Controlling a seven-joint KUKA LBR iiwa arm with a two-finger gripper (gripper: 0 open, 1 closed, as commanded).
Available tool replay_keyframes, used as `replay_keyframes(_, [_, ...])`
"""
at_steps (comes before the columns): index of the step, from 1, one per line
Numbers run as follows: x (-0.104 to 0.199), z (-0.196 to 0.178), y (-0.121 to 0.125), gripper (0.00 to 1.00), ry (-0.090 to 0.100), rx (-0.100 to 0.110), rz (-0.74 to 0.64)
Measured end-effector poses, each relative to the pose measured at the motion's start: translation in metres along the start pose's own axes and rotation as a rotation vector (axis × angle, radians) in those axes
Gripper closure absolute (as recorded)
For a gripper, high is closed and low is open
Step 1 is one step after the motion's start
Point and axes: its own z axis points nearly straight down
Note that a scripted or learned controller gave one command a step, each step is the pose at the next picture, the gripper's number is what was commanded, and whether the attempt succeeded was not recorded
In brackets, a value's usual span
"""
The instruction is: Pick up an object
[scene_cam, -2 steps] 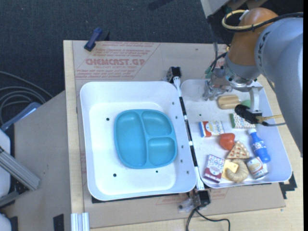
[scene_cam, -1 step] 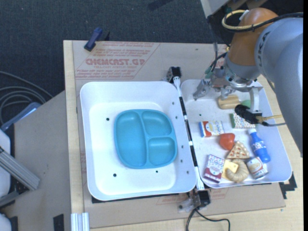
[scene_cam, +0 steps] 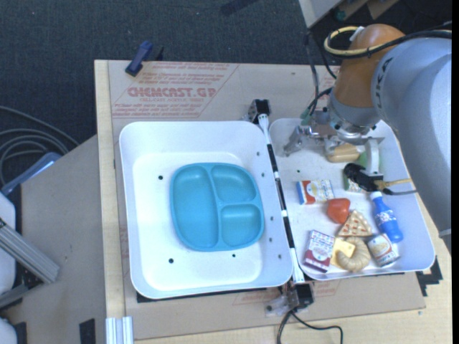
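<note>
Brown bench (scene_cam: 172, 92) on dark carpet (scene_cam: 107, 13)

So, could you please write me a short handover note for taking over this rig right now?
Gripper: low over the far end of the right bin; finger state unclear, nothing visibly held.
Things: red tomato, pizza slice, blue bottle, red carton, bagel and small jar lie in the right bin. A blue divided plate sits in the left bin.
Done: no pick visible.
Left: grasp and lift one object.
</note>
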Motion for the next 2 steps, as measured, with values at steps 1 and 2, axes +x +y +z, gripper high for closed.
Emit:
replay_keyframes(1, [0.0003,-0.0110,0.0009,1.00,-0.001,-0.003,-0.001])
replay_keyframes(2, [0.0003,-0.0107,0.0007,0.00,-0.001,-0.002,-0.001])
